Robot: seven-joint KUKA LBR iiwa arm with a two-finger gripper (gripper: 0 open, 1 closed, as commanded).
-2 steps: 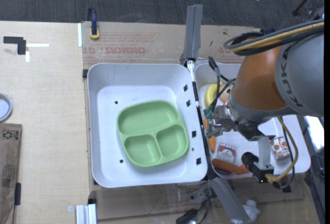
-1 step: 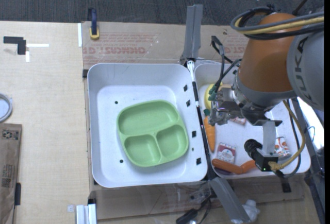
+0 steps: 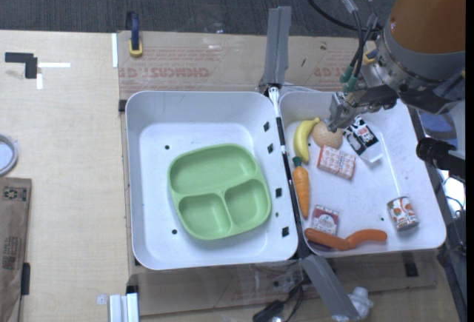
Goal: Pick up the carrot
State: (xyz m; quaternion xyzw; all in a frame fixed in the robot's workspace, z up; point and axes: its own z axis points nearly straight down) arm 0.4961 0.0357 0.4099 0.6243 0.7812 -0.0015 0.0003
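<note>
Wooden counter [image 3: 67, 165], pale, carrying two shallow white bins side by side; dark floor beyond its far edge.

Arm [image 3: 433, 9]: grey with an orange band, entering over the far right corner of the counter.

Left bin [image 3: 144, 187]: holds one green divided plate [image 3: 219, 191], lying slightly askew near its middle.

Right bin [image 3: 426, 187]: holds the smaller goods. A sausage [image 3: 346, 239] lies along the near wall. Carrot [image 3: 301, 187]: orange, green top pointing away, lying lengthwise tight against the bin's left wall. Banana [image 3: 303, 137] is just beyond its top, a red-and-white packet [image 3: 335, 162] just beside it, a small red carton [image 3: 324, 220] near its tip, a can [image 3: 401, 212] toward the near right corner.

Pincer [image 3: 335, 121]: low over a tan roundish item [image 3: 326, 137] next to the banana, apart from the carrot; whether it is wide or narrow cannot be told.

Risks, as judged: the pincer sits nearer the tan item and banana, so closing there would take the wrong thing. The carrot hugging the wall leaves little room for a finger on that side; a descent could strike the wall or nudge the carrot into rolling away.
</note>
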